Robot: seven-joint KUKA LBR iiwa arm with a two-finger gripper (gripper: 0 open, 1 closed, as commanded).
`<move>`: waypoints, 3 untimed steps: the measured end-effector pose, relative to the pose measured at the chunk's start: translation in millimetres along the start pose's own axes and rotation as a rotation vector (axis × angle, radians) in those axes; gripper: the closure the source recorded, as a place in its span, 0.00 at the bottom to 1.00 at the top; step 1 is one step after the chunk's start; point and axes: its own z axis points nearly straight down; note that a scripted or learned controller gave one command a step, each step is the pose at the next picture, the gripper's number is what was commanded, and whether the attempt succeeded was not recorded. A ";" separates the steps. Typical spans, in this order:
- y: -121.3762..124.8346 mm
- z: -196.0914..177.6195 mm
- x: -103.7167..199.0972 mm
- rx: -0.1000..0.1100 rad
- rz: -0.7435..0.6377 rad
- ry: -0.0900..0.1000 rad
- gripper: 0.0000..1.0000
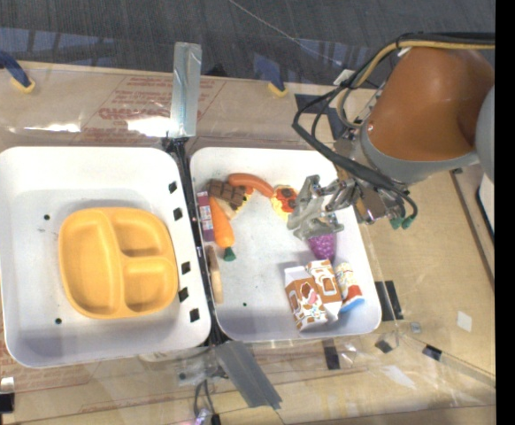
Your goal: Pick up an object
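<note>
Two white bins side by side on worktop (470, 264). Left bin (27, 175): yellow divided tray (116, 259), centre. Right bin (266, 308): carrot (224, 228) at 9 o'clock, sausage (249, 182) at 11 o'clock, small orange-yellow toy (283, 199) at 12 o'clock, purple grapes (323, 244) at 3 o'clock, printed carton (311, 295) at 5 o'clock. Claw (309, 212) low over right bin at 2 o'clock, just above grapes, beside orange-yellow toy; opening cannot be told, nothing seen gripped.

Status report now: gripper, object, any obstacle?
Gripper low in right bin. Above purple toy, grasp unconfirmed. Carton close beside.
</note>
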 end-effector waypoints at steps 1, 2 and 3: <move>-110.8 -10.2 -96.6 -0.008 -0.343 0.009 1.00; -100.8 97.4 -104.2 -0.015 -0.555 0.013 1.00; -112.8 2.2 -108.9 -0.002 -0.659 0.001 1.00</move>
